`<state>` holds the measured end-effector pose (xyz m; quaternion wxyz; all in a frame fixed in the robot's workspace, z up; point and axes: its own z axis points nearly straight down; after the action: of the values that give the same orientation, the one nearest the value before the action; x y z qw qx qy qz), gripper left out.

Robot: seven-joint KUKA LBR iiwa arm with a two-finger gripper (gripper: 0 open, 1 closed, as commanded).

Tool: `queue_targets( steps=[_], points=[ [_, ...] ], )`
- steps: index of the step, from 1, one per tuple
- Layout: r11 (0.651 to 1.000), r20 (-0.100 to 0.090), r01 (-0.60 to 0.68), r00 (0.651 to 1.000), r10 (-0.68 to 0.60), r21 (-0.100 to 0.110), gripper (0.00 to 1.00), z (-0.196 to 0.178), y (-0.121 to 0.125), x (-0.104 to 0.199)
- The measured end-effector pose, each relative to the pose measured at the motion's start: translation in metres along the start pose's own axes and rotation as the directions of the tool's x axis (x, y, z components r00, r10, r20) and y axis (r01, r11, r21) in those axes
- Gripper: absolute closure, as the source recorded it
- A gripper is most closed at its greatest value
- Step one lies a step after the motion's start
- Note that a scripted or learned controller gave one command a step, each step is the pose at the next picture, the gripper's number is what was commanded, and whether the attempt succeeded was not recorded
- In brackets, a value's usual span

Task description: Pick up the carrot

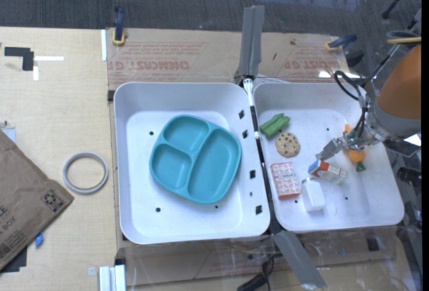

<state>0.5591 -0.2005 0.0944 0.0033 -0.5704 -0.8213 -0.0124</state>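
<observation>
Carrot (354,152) just right of gripper (335,147)

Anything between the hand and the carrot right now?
Nothing visible. The hand sits just left of the carrot in the right bin, with only bare floor between. The small bottle lies nearer the camera, off that line.

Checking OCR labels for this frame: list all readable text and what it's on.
"CHEMCAST GP", upside down in red, repeated on the brown protective sheet behind the bins.
"BOX", end of a larger print, on the cardboard box at the left edge.
Print on the red-and-white packet: too small to read.
Label on the small bottle near the gripper: blurred.
</observation>
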Motion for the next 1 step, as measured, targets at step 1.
queue_targets(
  steps=[1],
  points=[
    [0.996,-0.004,-0.084,0.996,0.084,0.000,0.00,-0.0001,0.0035,0.0003]
  ],
)
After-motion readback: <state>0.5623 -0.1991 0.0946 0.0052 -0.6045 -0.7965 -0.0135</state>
